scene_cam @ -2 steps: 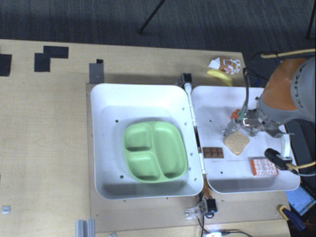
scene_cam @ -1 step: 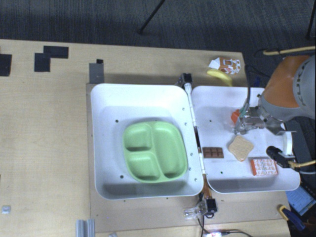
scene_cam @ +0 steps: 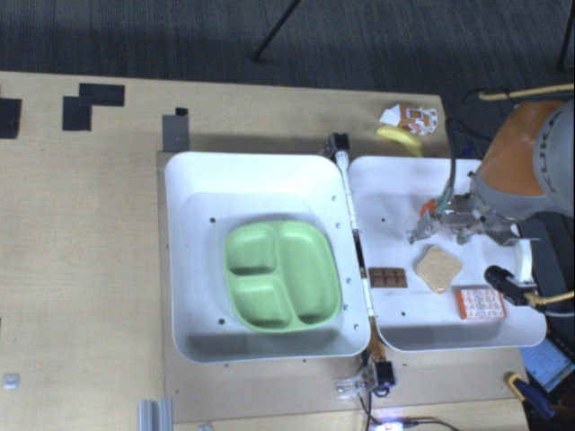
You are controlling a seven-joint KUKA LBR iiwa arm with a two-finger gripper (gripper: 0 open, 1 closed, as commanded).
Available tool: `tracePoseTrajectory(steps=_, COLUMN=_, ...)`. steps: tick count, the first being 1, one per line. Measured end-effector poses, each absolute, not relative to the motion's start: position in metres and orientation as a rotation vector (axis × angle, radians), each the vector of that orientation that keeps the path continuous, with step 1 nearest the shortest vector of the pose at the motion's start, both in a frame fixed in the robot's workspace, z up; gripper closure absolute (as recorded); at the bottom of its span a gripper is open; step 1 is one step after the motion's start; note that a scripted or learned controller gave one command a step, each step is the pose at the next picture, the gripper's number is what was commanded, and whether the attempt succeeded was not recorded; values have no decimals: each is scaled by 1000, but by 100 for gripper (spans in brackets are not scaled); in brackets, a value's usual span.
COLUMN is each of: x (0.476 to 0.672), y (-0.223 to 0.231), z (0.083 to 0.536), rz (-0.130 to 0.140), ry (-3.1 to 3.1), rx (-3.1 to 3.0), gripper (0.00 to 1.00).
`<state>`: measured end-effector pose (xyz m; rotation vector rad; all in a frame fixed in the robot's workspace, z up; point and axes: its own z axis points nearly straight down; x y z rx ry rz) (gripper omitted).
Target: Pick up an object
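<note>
Claw (scene_cam: 429, 224) position is shown inside the right bin (scene_cam: 395, 180), near the middle of its floor, at the end of the grey arm (scene_cam: 526, 164) that enters from the right edge. Whether the claw is released or clenched cannot be told from this slant; nothing is seen between its tips.

Three loose items are seen in the same bin. A tan slice of bread (scene_cam: 437, 268) lies just beside the claw, toward the bin's near edge and slightly to the right; it is judged the nearest candidate for pickup. Its longer axis is seen running diagonally, from the bin's middle toward the near right corner. A brown chocolate bar (scene_cam: 388, 278) lies against the left wall, its long axis parallel to the near edge. A small red-and-white packet (scene_cam: 479, 303) lies by the near right corner, partly under the arm's cabling.

The left bin (scene_cam: 193, 241) is occupied by a green divided tray (scene_cam: 280, 274). For the bread, a short shift toward the near edge is judged to be needed before descent.
</note>
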<state>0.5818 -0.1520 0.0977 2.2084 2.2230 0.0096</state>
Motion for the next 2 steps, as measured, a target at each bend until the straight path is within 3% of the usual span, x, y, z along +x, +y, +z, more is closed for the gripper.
tracePoseTrajectory(steps=1, x=583, y=-151, z=109, rz=13, ry=2224, rx=2204, gripper=100)
tracePoseTrajectory(steps=2, x=618, y=-206, z=96, rz=2, ry=2222, rx=2216, gripper=100)
